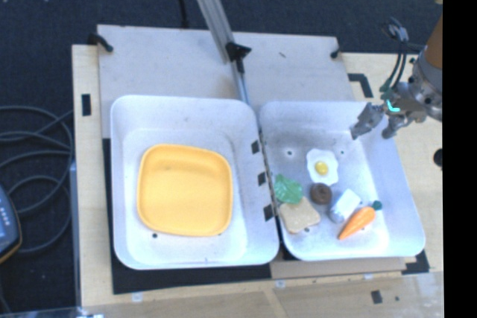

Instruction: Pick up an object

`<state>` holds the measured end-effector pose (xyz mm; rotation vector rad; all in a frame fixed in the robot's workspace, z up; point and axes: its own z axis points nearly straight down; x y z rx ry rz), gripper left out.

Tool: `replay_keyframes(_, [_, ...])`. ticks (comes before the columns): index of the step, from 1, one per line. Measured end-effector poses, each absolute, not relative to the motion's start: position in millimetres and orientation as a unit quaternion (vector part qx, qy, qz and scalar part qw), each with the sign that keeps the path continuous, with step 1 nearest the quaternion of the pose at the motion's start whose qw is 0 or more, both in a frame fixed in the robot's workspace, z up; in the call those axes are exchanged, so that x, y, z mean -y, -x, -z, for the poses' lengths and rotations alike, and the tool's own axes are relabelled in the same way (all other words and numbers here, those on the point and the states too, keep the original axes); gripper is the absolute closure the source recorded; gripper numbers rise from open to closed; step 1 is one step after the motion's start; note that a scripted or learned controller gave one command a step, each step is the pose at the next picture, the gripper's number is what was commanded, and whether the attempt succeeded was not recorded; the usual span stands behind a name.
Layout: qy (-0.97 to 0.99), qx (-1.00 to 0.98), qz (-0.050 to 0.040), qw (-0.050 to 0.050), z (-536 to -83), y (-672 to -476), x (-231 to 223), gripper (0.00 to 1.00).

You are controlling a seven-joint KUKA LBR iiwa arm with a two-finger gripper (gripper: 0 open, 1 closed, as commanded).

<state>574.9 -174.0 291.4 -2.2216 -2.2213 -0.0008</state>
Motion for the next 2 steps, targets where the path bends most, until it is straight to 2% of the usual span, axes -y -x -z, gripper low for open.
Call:
replay_keyframes(1, [0.707, 0.707, 0.0002, 0.000, -291.3, -574.9, 174.0, 0.00])
replay_keyframes(2, [0.707, 0.707, -0.0012, 0.001, -242.4, -583.8, 175.3, 0.00])
